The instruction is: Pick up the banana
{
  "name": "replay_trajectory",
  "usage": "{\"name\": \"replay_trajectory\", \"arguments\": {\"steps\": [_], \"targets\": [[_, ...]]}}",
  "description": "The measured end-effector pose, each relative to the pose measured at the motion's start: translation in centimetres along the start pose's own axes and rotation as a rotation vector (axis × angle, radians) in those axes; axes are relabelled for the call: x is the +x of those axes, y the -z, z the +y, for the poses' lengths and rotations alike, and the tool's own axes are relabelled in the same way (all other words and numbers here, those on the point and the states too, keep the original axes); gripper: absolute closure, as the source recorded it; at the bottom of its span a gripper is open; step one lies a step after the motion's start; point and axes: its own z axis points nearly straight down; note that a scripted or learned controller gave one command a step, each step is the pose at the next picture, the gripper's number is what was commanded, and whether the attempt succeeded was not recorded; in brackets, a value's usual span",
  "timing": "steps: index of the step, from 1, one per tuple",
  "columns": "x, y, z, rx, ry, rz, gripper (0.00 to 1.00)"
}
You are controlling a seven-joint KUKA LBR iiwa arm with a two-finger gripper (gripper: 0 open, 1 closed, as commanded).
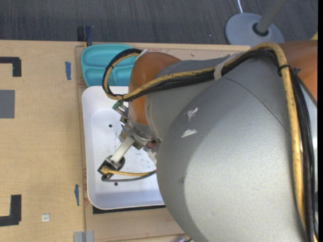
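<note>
The grey arm with an orange band [227,150] is reaching down over the shallow white bin [96,135], covering much of it. The end effector [134,133] is hanging low above the bin floor; I cannot tell whether it is open or closed, nor where the banana is lying. A turquoise ridged plastic piece [103,62] is sitting at the bin's far edge, beside the tan surface [40,135].

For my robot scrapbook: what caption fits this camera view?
Grey arm with an orange band leans over a white bin, turquoise tray beside it.
</note>
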Motion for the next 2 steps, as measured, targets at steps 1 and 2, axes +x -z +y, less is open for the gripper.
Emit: {"name": "replay_trajectory", "arguments": {"steps": [1, 2], "targets": [[0.0, 1.0, -0.1, 0.002, 0.004, -0.002, 1.0], [-0.7, 4.3, -0.7, 0.002, 0.619, -0.002, 1.0]]}}
